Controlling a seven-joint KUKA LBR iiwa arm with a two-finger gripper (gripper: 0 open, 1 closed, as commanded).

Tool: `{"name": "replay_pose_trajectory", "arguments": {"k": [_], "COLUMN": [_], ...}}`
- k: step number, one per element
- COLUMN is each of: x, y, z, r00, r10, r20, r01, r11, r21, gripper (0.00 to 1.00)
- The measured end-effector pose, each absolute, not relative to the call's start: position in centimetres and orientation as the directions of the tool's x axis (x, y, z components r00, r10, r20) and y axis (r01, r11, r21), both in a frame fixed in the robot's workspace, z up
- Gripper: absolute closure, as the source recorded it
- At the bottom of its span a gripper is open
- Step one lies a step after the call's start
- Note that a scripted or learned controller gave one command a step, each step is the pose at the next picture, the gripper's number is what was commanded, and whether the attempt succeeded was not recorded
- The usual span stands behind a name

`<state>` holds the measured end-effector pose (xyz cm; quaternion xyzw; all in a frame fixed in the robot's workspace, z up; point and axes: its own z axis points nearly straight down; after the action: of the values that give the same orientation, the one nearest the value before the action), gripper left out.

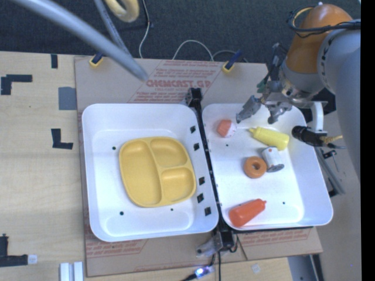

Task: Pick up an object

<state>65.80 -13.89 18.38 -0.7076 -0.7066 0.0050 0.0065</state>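
Yellow bottle [270, 136] lies in the right bin [304, 215] just below the open, empty pincer [258, 113].

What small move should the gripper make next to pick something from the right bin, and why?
Probably lower straight down toward the yellow bottle. The gripper hangs open just above it with nothing between its fingers, and that bottle lies nearest.

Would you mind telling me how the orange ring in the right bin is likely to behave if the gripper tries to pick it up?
The orange ring lies flat, so it probably won't roll. It looks small and likely light, so it may slide on the smooth right bin.
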Motion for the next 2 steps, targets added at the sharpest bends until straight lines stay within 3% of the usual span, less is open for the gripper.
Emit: {"name": "replay_pose_trajectory", "arguments": {"k": [1, 2], "x": [66.1, 65.7], "y": [-13.8, -12.8], "z": [19.3, 13.9], "r00": [-0.002, -0.002], "r10": [1.000, 1.000], "r20": [0.000, 0.000], "r01": [1.000, 1.000], "r11": [0.002, 0.002], "r21": [-0.002, -0.007], "gripper": [0.00, 0.00]}}
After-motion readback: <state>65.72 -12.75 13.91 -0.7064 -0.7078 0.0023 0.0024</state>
